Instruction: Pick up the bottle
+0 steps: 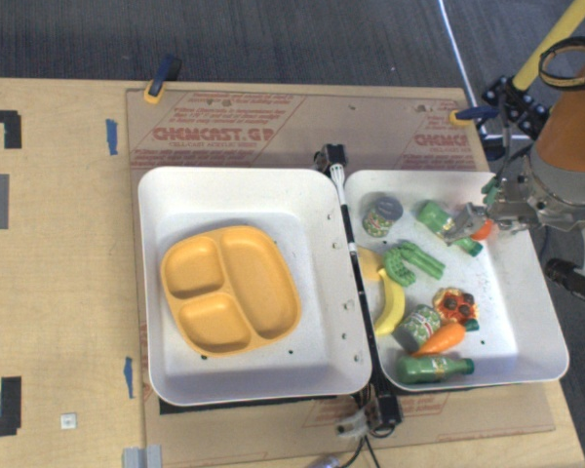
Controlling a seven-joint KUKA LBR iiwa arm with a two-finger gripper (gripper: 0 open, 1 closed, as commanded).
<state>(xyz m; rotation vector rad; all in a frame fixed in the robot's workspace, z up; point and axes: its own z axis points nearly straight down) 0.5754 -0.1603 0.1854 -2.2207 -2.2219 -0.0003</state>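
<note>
Yellow divided plate (pixel 231 289) in white bin (pixel 175 198); green bottle (pixel 435 367) (red cap), orange carrot (pixel 443 338), yellow banana (pixel 391 305).

Grey arm (pixel 564 154) reaching from right, wrist lowered

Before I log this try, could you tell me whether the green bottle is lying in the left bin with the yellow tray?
No, the green bottle lies in the right bin, beside the carrot.

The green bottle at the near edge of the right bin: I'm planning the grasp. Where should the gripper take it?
Judging by its pose, grip the green bottle mid-body from above, fingers across its width. It lies flat, with the carrot crowding its far side.
</note>
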